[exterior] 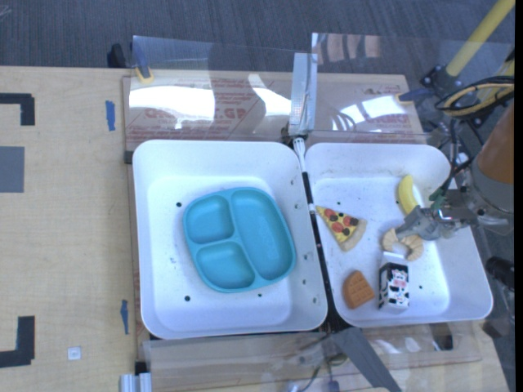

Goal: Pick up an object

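Note:
The right bin [466, 288] holds a pizza slice [341, 224], a yellow banana [408, 193], a pale tan bitten piece [402, 243], a brown cookie-like piece [357, 289] and a small milk carton [395, 285]. My gripper [417, 221] reaches in from the right and sits low, just above the tan piece and just below the banana. Its fingers point left and nothing shows between them.
The left bin [155, 170] carries a blue divided plate [238, 238]. A clear shield [212, 88] stands behind both bins. Cables and a yellow pole [484, 29] crowd the upper right.

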You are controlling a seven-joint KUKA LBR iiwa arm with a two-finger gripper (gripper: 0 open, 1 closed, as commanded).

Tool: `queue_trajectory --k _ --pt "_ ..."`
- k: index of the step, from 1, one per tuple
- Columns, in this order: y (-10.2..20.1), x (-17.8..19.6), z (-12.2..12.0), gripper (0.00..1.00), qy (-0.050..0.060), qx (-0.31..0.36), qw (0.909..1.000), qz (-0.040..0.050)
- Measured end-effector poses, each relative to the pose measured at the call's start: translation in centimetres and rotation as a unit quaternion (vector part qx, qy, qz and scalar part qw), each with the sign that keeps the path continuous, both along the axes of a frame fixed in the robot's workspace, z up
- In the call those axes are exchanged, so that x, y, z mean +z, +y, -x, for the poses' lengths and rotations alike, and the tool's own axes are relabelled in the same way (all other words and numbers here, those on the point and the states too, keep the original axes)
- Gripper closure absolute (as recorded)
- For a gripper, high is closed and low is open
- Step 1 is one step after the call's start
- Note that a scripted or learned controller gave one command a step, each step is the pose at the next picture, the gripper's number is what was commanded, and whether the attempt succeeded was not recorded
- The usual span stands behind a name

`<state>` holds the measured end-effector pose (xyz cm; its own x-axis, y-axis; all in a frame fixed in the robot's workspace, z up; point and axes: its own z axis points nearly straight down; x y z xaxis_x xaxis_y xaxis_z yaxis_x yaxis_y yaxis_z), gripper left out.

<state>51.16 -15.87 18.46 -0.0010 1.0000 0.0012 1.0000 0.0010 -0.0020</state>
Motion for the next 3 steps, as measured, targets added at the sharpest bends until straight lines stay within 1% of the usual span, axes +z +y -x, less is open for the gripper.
queue_trajectory --k 1,2,3 --pt "-2.2 -5.2 -2.0 0.00 -0.015 0.022 0.9996 0.0066" --pt "-1.6 -7.9 -5.7 0.00 -0.006 0.033 0.9994 0.0028" --pt "-2.7 -9.8 -3.6 0.00 -0.002 0.105 0.9944 0.0001"
